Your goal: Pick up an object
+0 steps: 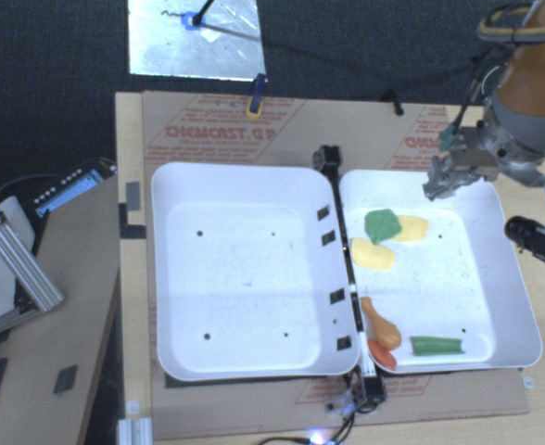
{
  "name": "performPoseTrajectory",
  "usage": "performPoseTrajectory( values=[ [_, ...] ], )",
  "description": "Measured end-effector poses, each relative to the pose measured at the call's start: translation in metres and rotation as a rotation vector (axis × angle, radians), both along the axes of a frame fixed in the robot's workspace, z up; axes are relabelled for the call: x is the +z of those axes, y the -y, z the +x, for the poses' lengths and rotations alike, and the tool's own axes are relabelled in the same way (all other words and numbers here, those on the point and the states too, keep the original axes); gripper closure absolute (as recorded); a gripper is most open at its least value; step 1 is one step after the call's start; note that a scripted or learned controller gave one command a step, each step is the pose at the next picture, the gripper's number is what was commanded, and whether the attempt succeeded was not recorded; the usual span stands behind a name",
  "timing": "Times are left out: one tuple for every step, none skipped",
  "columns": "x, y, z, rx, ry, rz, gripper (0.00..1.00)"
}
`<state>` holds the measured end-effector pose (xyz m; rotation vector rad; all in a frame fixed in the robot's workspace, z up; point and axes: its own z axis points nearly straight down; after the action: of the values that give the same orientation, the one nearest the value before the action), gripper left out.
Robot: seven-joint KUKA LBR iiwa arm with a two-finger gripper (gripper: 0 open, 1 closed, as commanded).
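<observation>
Hovering over right bin (pixel 495 276) far edge was claw (pixel 442 185), grip state unclear; green piece (pixel 382 222) lay nearby.

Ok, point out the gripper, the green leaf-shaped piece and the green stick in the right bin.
gripper (pixel 439 185): camera view, at its tip over the right bin's far edge.
green leaf-shaped piece (pixel 381 223): camera view, its middle.
green stick (pixel 437 345): camera view, mid-length.
</observation>
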<state>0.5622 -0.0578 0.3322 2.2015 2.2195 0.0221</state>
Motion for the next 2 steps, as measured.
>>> performPoseTrajectory(
  values=[
    [0.146, 0.032, 0.005, -0.005, 0.000, -0.003, 1.00],
    [0.207, 0.037, 0.011, -0.003, -0.010, -0.001, 1.00]
  ],
)
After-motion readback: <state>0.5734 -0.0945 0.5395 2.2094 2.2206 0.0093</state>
